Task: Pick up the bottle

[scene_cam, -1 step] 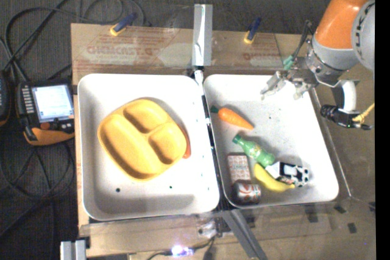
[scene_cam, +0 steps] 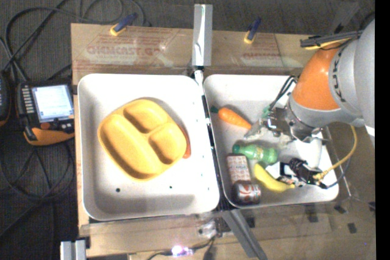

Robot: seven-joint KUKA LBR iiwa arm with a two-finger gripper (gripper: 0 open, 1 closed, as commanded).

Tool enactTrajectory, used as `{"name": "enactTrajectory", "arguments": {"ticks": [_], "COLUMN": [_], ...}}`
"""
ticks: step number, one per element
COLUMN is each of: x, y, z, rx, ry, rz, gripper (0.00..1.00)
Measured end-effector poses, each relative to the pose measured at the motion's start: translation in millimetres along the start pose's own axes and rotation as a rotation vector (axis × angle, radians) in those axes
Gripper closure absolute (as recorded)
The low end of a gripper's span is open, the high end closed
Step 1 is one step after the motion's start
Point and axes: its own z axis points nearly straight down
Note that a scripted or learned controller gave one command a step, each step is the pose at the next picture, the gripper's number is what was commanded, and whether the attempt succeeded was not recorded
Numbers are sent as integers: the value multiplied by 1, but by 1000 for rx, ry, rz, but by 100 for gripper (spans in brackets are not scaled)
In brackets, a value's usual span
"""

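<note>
The yellow divided tray [scene_cam: 144, 137] in the left bin [scene_cam: 91, 192] looks like smooth, slightly glossy plastic. The green bottle [scene_cam: 256, 152] seems shiny plastic, and the can [scene_cam: 246, 192] glints like metal.

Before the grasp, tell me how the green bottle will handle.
The bottle lies on its side, round-bodied, so it will probably roll if nudged. It looks like smooth plastic, likely light and somewhat slippery. The banana and can lie close, so they may get bumped.
</note>
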Motion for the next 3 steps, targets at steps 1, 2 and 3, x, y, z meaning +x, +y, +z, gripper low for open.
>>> {"name": "enactTrajectory", "arguments": {"ticks": [1, 2, 3], "x": [20, 22, -22], "y": [-61, -60, -31], "z": [10, 0, 10], "rx": [-28, -32, -19], "ry": [-4, -2, 5], "rz": [39, 38, -25], "gripper": [0, 100, 100]}}
